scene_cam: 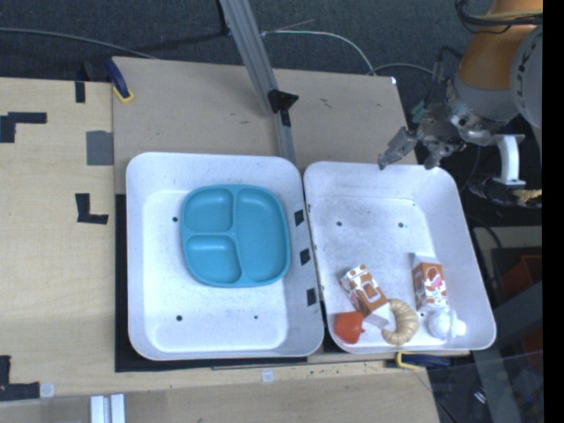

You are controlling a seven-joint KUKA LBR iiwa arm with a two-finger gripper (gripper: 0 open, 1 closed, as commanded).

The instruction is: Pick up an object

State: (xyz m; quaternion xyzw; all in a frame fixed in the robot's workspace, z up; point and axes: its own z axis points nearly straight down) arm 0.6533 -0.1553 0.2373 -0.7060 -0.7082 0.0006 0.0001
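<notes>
Left bin (141, 263): held one blue divided plate (236, 236), three compartments, lying flat near the middle, slightly toward the far side.

Right bin (388, 188): far half bare; all loose items crowded into the near right corner, probably slid or dropped there and stopped by the sloped walls.
- Small carton (363, 288), brown and white print, lying tilted; lettering too small to read.
- Second small carton (429, 285), same colours, just right of the first, lying lengthwise toward the near wall; print illegible.
- Red-orange rounded piece (349, 326), at the near wall, touching or just beside the first carton.
- Tan curved piece (402, 322), croissant-like, between the red-orange piece and a white item.
- White rounded item (443, 326), in the very corner, against the wall.

Hand (407, 148): hung above the far right rim of the right bin, well apart from the cluster, carrying nothing visible; dark fingers seen at a slant, open or closed could not be told.

Table (53, 236): light wood with black tape marks at left; no readable writing or brand anywhere.

Pick judged not yet begun; any corner item a candidate.
</notes>
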